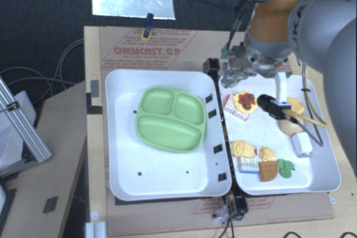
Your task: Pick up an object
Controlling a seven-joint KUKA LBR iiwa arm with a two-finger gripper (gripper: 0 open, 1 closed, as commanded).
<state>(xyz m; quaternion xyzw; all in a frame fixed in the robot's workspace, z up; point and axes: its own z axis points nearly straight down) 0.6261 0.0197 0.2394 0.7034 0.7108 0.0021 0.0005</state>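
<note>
Your arm (312,19) bends down from the right; the gripper (233,76) hangs over the right bin's (326,173) far left corner, just above the pizza card (241,104).

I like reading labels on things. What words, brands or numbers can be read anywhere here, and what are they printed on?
"CHEMCAST G P", in red on the brown board under the bins; the last characters are uncertain.
Smaller red print below that line: too blurred to read.
Red print on the board's front edge: too blurred to read.
Small printed card in the right bin: too small to read.
</note>
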